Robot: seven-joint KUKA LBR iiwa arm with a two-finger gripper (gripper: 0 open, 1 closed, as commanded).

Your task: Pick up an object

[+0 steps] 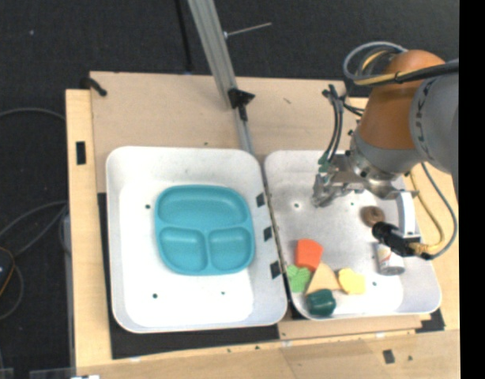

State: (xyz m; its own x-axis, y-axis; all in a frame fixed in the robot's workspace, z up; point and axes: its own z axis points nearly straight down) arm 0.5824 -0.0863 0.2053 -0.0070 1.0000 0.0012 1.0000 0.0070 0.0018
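In the right bin [290, 180] several small toy pieces lie near the front edge: an orange block [309, 253], a light green piece [297, 277], a tan wedge [325, 278], a yellow piece [352, 281] and a dark green piece [321, 302]. My gripper [325, 193] hangs over the back half of that bin, behind the pieces and apart from them. Nothing shows between its fingers.
The left bin [132, 212] holds a teal divided plate [203, 229]. A slanted metal post [215, 46] rises behind the bins. Cables and a small brown disc [373, 214] sit by the arm's wrist [392, 125] at the right.
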